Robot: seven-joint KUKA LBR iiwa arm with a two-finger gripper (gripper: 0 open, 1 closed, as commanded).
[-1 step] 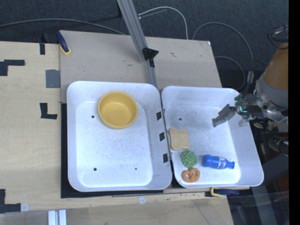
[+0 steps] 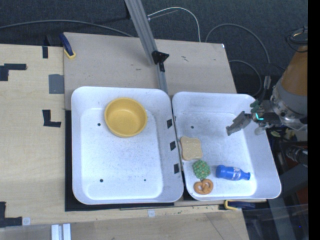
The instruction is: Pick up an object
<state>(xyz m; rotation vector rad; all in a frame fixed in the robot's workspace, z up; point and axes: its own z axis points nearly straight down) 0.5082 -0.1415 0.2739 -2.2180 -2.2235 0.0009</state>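
Gripper [image 2: 236, 127]: right-centre of frame, over upper right part of right bin [image 2: 260, 181], arm entering from right edge; fingers too dark and blurred to read, cannot tell how far apart, nothing seen between them.
Candidates: all in lower half of right bin, well apart from gripper.
Blue bottle [image 2: 232, 173]: lower right of frame, lying flat on bin floor; long axis roughly left-right in frame, narrower end looks to point right, though small and hard to be sure.
Bottle handling: looks like light plastic, stiff, smooth and round so likely to roll or slip; best taken across mid-body, fingers squeezing across the long axis.
Tan block [image 2: 191, 148]: against bin's left wall, squarish and flat; looks spongy, probably light and compressible; no clear long axis.
Green lumpy object [image 2: 201, 168]: just below block; likely soft, rounded.
Pretzel-shaped toy [image 2: 203, 186]: near bottom rim, touching or just beside green object; flat, thin, hard to get under.
Yellow bowl [image 2: 125, 116]: upper part of left bin [image 2: 85, 184], upright.
Stage: no grasp made, judging by layout.
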